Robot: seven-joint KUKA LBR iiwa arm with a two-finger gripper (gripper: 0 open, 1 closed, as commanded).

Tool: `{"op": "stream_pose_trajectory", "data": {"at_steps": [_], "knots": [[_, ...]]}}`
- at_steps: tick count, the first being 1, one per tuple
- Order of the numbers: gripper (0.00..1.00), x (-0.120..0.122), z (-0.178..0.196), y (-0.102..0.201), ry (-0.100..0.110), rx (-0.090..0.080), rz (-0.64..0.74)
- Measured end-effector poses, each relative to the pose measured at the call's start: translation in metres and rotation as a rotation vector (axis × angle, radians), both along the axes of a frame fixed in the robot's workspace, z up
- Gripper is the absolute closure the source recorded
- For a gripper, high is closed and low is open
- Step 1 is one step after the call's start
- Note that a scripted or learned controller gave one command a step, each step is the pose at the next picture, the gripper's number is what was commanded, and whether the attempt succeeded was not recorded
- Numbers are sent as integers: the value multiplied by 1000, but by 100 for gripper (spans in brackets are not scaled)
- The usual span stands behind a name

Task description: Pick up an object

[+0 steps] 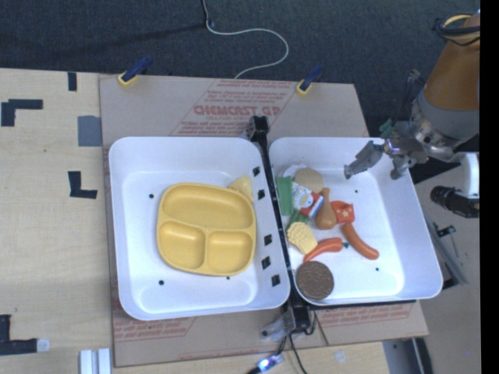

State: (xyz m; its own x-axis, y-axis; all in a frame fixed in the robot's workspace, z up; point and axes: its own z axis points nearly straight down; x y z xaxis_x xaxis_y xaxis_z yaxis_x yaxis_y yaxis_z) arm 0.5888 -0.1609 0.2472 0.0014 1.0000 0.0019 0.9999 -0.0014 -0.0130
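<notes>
- The right bin [405,232] has bare white floor along its right side and far right corner, wide enough to come down into.
- Toys crowd its left half: a sausage [360,241], a red piece [342,211], a corn cob [302,238] and a brown cookie [315,280].
- In the left bin [132,209], the yellow divided tray [207,228] takes the middle, leaving floor only around it.
- The pincer [379,160] hangs over the right bin's far edge.

cardboard sheet [234,107] under both bins | white cable [257,49] on dark carpet [312,14] | blue-yellow clamps [134,71]
</notes>
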Motion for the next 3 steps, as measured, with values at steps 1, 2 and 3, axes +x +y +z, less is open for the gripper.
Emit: {"op": "stream_pose_trajectory", "data": {"at_steps": [1,2,3], "knots": [[0,2,6,0,-12,-2,3],[0,4,-39,-4,-7,-3,3],[0,-2,-101,-8,-5,-1,2]]}}
